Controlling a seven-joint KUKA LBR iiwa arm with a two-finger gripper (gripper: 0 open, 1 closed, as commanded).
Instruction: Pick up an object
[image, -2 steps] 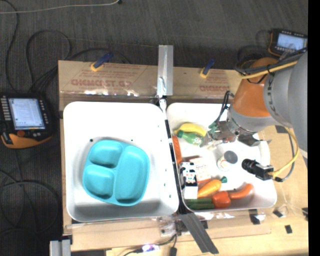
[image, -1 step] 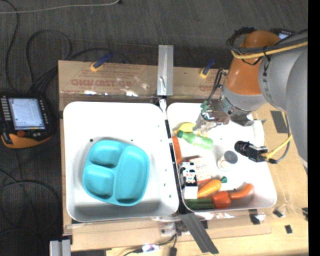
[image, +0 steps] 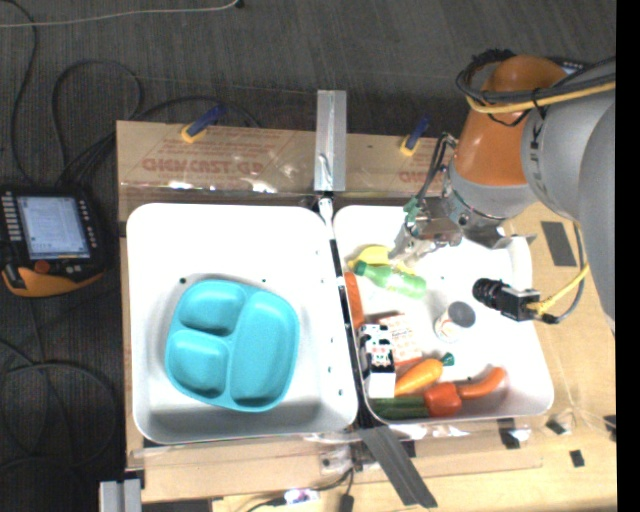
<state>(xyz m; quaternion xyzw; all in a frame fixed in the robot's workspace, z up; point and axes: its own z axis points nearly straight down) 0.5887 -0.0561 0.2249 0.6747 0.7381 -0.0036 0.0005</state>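
The gripper (image: 418, 243) hangs over the upper left part of the right bin (image: 520, 262), reaching in from the arm's orange-banded wrist (image: 497, 130) at the upper right. Its tip sits just above and beside a green bottle (image: 392, 279), which lies on its side on the bin floor, its pale cap end toward the bin's left wall; whether the tip touches the bottle cannot be made out, and whether the gripper is spread or pressed together cannot be told either, since the wrist body hides that part. The bottle is light green, slim and slightly translucent, and a yellow lemon-like piece (image: 371, 256) lies just behind it, touching or nearly so. Lower in the same bin lie a small round grey disc (image: 459, 315), a white carton with red print (image: 398, 338), a black-and-white patterned box (image: 379, 353), an orange carrot (image: 418, 375), a red pepper shape (image: 468, 390) and a dark green cucumber (image: 398, 407), crowded toward the near left corner. A thin orange-red stick (image: 353, 300) rests along the left wall. The left bin (image: 160, 232) holds a turquoise divided plate (image: 232, 343), well apart from the gripper.
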